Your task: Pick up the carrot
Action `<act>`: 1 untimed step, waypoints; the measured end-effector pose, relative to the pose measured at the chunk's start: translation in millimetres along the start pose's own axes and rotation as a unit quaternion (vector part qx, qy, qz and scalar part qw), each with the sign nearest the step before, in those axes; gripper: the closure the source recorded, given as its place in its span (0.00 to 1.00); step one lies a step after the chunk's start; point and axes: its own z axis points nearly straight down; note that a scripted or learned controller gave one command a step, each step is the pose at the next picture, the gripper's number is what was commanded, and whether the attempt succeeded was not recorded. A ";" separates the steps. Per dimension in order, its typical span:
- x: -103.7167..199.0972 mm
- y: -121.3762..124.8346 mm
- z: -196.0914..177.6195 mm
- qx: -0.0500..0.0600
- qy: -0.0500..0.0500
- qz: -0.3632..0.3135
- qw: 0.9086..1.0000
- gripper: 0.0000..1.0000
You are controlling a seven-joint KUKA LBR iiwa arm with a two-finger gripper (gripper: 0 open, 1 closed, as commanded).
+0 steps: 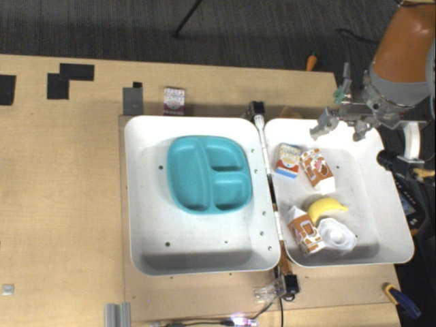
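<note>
Pincer (343,124): hung above the right white bin's (381,251) far rim, metal fingers spread wide, holding nothing.
Carrot: could not tell which item it was.
Worktop (61,203): pale wood, black patches.
Floor (136,12): dark carpet.

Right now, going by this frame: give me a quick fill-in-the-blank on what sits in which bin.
1. The teal plate lies in the ____ bin.
2. The banana is ____ in color.
3. The tool hangs over the right bin's ____ edge.

Missing words: left; yellow; far
</note>
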 end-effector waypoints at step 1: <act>-31.7 -46.1 -43.9 -0.003 -0.001 0.030 1.000 0.00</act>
